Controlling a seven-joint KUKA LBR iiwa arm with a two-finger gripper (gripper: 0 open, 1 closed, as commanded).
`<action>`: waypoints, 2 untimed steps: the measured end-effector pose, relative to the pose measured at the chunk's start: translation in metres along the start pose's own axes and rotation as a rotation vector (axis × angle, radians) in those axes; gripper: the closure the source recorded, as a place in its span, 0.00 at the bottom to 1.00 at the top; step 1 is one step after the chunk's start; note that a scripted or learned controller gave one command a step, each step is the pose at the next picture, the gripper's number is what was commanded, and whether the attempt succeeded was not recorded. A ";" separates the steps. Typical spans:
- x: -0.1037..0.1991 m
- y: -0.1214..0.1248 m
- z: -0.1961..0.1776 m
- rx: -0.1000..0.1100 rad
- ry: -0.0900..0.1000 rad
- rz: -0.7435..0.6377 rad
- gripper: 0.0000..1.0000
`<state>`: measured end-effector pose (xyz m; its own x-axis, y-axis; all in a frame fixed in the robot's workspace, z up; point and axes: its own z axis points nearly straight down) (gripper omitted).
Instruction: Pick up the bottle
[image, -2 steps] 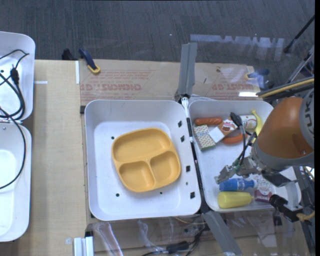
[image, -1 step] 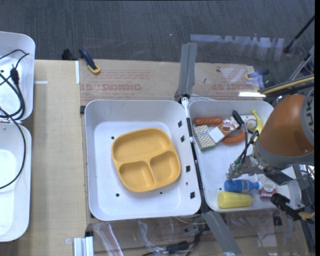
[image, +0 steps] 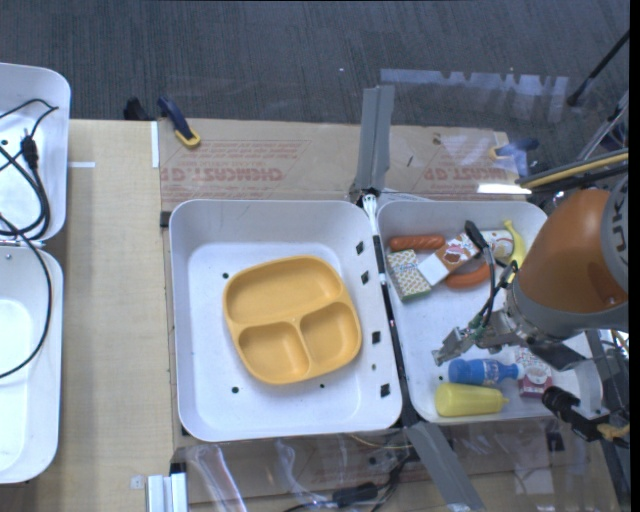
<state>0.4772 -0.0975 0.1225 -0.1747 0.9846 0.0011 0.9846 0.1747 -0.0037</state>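
Two white bins side by side on the table (image: 110, 300): left bin (image: 195, 330) carrying a yellow divided plate (image: 290, 318), right bin (image: 425, 330) crowded. Tool (image: 455, 345) poised just above the blue-capped bottle (image: 485, 372), for grasping probably; finger state impossible to tell. Yellow bottle (image: 468, 400) alongside.

yellow divided tray (image: 290, 320) in left bin (image: 190, 330) | sausage (image: 416, 242) in right bin (image: 420, 400)

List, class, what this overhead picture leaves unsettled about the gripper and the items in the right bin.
- Gripper, camera view: too small to tell whether its fingers are open or shut.
- Blue bottle: label blurred, unreadable.
- Right bin: far side hidden under the arm.
- Yellow bottle: cap end unclear.
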 end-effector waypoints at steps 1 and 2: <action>-0.010 0.008 -0.066 -0.004 -0.002 -0.140 0.00; -0.026 -0.005 0.031 -0.002 -0.001 -0.195 0.00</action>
<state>0.4771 -0.1243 0.0910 -0.3625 0.9320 0.0007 0.9320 0.3625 -0.0012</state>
